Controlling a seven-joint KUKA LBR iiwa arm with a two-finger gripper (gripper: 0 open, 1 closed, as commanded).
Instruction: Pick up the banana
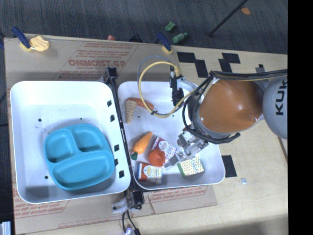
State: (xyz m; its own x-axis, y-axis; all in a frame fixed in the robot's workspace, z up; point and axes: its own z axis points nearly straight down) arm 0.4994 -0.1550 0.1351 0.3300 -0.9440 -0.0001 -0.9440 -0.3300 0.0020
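figure: one arm (230,106) over two white bins, seen from above at a slant. the arm, grey with an orange band, comes in from the right and covers much of the right bin (146,89). its gripper (182,153) hangs low in that bin's near half, among the small things there; whether it is apart or together cannot be told, for its tip is small and crowded by clutter, and nothing can be seen held in it.

left of the gripper, well apart, the left bin (29,106) holds a blue divided tray (78,155). a yellow cable (146,77) loops above the gripper, from the wrist toward the far rim.

nearer things, from larger to smaller: a tan cone (131,109) up and to the gripper's left; a green-and-white carton (190,167) just beside it on the right; a printed packet (149,173) below and to its left; a red ball (156,157) close on its left. the banana (143,142), judged to be the short yellow-orange piece, lies left of the gripper beyond the red ball, near the bin's left wall.

progress: the banana rests in the bin, not lifted. what is left is to shift left over it, close on it and raise it.
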